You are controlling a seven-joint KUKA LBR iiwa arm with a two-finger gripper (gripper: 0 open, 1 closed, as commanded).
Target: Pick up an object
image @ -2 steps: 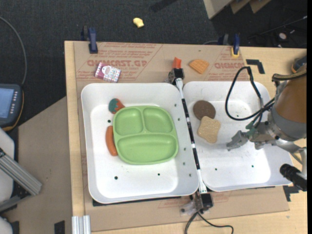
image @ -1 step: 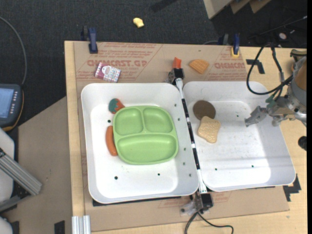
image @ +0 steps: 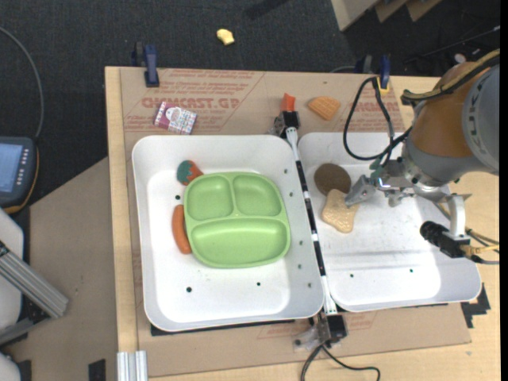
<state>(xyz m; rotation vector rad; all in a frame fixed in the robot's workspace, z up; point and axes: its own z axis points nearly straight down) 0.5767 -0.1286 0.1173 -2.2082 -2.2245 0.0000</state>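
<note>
Camera view shows the claw (image: 355, 194) low in the right bin (image: 397, 280), its fingers apart, tips just beside a tan, flat, bread-like piece (image: 339, 212) (rough-edged, pale). A round brown disc (image: 331, 178) lies touching that piece's upper edge.

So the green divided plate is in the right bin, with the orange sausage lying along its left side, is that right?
Not quite. The camera view shows the green divided plate in the left bin, not the right one. The rest holds: the orange sausage lies along its left side.
</note>
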